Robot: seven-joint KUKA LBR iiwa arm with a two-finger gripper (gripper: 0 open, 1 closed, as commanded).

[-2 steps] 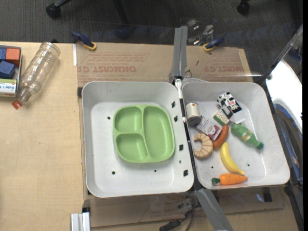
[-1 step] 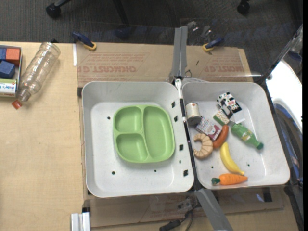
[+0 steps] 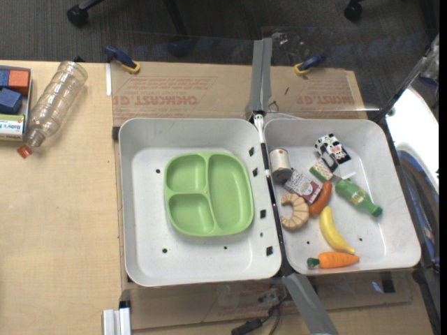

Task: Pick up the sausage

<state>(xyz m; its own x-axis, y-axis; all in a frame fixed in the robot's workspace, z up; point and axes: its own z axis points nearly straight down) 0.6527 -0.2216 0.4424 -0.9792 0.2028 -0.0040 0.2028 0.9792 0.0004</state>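
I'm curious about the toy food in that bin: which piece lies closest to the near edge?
The carrot, orange with a green tip, lying flat along the bin's front edge. The banana sits just behind it.

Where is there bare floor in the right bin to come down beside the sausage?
Bare floor lies right of the green bottle toward the right bin wall, and along the top wall above the cow. Around the sausage it is crowded: croissant, banana and bottle press close.

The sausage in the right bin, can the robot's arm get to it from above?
Probably yes. The sausage lies uncovered on top, though a small packet, a croissant and a green bottle crowd it closely.
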